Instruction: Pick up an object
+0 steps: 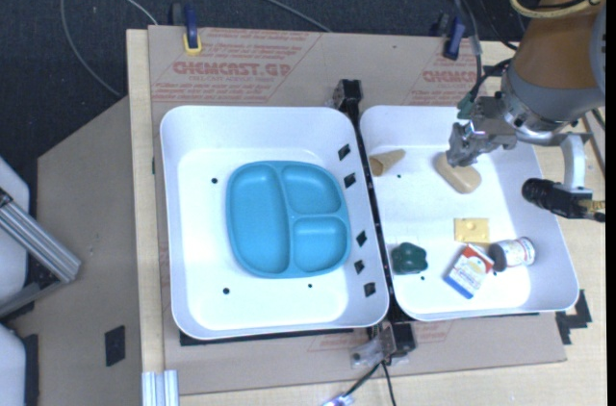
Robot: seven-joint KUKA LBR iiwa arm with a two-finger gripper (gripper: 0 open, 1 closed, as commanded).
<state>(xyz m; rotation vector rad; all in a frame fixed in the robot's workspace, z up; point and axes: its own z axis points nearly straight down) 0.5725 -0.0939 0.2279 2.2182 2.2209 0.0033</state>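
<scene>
Gripper (pixel 466 147) sits low in the right bin (pixel 549 298), right over the tan block (pixel 458 175), likely lined up for a top-down grab. Can't tell jaw state (blurred). Block looks flat on the bin floor, not lifted.

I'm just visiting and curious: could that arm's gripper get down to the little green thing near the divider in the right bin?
Probably yes. The green object lies by itself on the right bin's floor with nothing on top; the gripper is over the same bin. The bin's wall close beside it might crowd a grasp.
</scene>
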